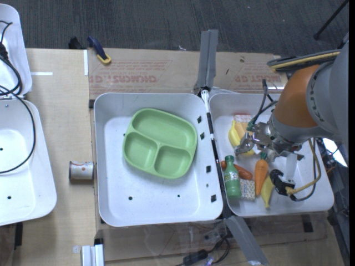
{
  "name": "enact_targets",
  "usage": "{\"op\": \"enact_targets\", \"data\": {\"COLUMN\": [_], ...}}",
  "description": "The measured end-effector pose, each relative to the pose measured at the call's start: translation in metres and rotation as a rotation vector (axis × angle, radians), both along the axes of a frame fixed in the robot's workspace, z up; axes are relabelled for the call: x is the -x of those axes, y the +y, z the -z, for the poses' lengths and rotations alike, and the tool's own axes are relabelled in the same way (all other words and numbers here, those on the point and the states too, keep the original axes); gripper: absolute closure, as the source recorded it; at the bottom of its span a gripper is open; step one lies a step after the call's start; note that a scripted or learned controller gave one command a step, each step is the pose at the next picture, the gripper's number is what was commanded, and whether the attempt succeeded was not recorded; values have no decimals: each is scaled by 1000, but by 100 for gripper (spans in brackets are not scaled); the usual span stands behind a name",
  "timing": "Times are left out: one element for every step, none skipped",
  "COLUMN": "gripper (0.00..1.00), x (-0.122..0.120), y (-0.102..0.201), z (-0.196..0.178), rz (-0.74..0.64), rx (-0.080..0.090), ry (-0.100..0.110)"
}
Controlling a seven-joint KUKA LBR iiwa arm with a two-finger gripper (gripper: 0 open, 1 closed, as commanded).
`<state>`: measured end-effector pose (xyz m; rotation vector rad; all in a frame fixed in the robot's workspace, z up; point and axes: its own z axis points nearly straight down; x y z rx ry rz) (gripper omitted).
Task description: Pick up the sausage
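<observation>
Landmark = green bottle (232,177), lying along the left wall of the right bin (317,195), cap end toward the top of the frame; the sausage (243,172), as far as can be made out, is the short reddish-orange piece just right of the bottle's neck, slanted, touching or nearly touching it, resting on the bin floor w/ nothing gripping it; a carrot (260,170) stands just right of the sausage, pointed end down-frame; a yellow banana-like piece (267,190) lies right of the bottle's base, beside a small patterned packet (248,189) that sits against the bottle; above the bottle, toward the bin's far end, a yellow chunk (238,133) and behind it a pink-and-white pack (242,118); the gripper (249,143) hangs above and slightly right of the bottle, over the yellow chunk's lower edge, near the sausage but apart from it; its metal parts blur into the clutter, so whether it is spread or clenched can't be told, and no obj. shows caught in it; the grey arm w/ orange band (297,101) fills the space up-frame and right of the bottle; a black cable (284,185) loops down right of the carrot; left of the bottle, across the shared wall, is the left bin (103,148) w/ a green divided plate (161,143) lying flat mid-bin; well left of the bottle, on the bench outside that bin, a small can (81,170) lies on its side.
</observation>
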<state>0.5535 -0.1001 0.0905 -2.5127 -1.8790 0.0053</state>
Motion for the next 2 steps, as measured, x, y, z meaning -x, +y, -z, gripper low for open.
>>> {"op": "enact_targets", "data": {"gripper": [0, 0], "x": [-21, 11], "y": [42, -4], "z": [-100, 0], "rz": [247, 176], "rx": [4, 2], "ry": [-1, -1]}}
